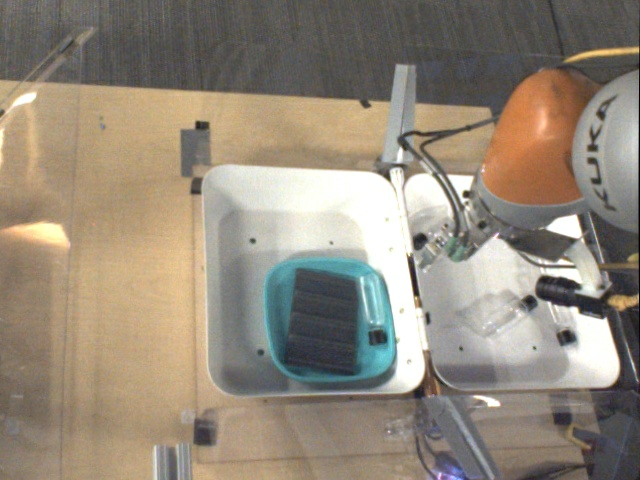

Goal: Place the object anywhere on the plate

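We see the teal plate [375, 368] in the left bin [225, 268], lower left of the tool [450, 246], whose grip state we cannot tell.

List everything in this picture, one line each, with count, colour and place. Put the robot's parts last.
Bins: two, white, side by side on the bench; left bin, right bin.
Plate: one, teal, in the left bin, toward its near side.
Dark ridged block: one, dark grey, lying on the plate.
Small black piece: one, on the plate's right part beside the block.
Clear object: one, see-through, on the right bin's floor.
Bench: one, tan wood, under both bins.
Arm: one, grey with an orange band, over the right bin.
Pincer: one, at the right bin's left side.
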`<control>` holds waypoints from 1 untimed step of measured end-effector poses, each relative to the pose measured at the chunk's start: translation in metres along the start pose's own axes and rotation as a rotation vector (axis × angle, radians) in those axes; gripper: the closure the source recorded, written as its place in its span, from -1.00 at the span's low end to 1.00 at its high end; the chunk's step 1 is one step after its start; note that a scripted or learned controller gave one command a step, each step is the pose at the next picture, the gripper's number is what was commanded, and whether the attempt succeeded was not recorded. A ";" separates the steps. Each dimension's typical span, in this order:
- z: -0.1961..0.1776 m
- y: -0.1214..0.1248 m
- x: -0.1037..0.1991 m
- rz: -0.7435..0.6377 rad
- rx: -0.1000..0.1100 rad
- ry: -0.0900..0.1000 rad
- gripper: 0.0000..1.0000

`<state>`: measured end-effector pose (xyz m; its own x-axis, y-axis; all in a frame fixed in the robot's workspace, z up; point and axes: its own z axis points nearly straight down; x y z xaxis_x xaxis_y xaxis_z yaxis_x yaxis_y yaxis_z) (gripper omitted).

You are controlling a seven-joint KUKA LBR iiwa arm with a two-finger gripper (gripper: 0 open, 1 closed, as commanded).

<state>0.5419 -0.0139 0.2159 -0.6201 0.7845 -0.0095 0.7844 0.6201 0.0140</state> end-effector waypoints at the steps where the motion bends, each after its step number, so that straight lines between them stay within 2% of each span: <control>1: 0.030 0.002 0.045 -0.190 0.007 0.008 1.00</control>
<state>0.5160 0.0230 0.1852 -0.7570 0.6533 -0.0039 0.6533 0.7571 0.0054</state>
